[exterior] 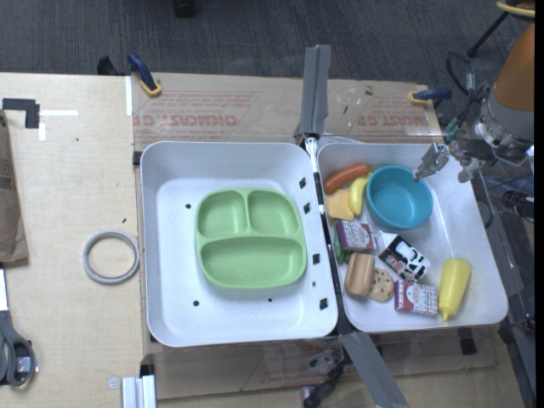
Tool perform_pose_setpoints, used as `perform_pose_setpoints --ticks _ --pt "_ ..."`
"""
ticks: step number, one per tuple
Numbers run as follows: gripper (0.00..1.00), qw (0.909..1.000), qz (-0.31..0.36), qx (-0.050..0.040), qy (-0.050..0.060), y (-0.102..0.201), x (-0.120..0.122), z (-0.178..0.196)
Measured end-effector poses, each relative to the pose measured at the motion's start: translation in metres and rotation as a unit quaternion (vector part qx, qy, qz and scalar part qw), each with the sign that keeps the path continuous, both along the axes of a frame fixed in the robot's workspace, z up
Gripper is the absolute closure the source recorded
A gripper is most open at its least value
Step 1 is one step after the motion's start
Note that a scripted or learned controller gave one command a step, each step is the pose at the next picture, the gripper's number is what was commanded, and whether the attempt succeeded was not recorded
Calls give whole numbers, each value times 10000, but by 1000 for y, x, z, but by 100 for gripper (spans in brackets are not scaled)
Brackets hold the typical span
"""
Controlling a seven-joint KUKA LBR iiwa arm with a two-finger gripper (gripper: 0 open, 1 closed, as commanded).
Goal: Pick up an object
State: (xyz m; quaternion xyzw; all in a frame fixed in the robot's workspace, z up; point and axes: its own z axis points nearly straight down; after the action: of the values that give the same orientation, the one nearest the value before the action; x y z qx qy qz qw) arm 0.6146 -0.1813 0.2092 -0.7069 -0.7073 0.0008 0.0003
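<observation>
My gripper [444,167] hangs over the far right corner of the right bin [486,243], its fingers apart and nothing between them. Just left of it and lower sits a blue bowl [399,198]. Left of the bowl lie an orange sausage [347,177], a yellow banana piece [358,195] and a yellow wedge [339,205]. Toward the front are a purple packet [355,236], a black-and-white toy [405,257], a tan bun [359,273], a cookie [381,287], a red box [416,297] and a yellow bottle [453,286].
The left bin [161,253] holds a green divided plate [251,238]. On the bench to the left lie a grey ring [110,256] and scissors [15,359]. Blue clamps [144,73] grip the cardboard behind the bins. The arm's orange band [518,66] rises at the right edge.
</observation>
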Motion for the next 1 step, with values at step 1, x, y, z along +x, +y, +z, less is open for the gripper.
perform_pose_setpoints --ticks 1 --pt "0 9902 1397 5 -23 -36 34 -106"
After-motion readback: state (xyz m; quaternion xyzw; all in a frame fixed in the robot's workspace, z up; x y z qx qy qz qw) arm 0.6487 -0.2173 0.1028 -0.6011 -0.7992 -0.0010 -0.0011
